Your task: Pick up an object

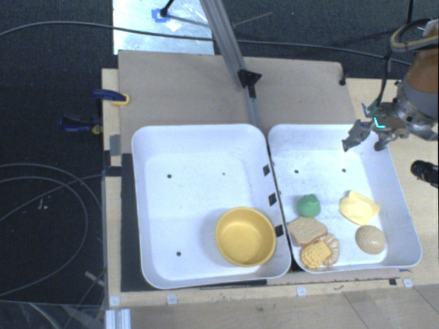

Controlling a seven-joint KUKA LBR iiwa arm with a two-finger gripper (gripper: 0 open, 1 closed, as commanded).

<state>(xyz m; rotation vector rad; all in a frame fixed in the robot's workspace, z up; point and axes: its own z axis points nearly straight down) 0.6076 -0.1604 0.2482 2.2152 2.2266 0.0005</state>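
Green ball [309, 205] — small, round, beside the toast [306, 230]

A robotics lab: two shallow white bins [206, 142] sit side by side on a brown bench board [185, 88]. Left of the bins, blue and yellow clamps [96, 112] grip the board's edge; beyond them, black cables [41, 204] loop across dark carpet.

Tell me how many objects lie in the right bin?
5, all near its front: a green ball, a pale yellow piece, a tan ball, a toast slice and a corn piece.
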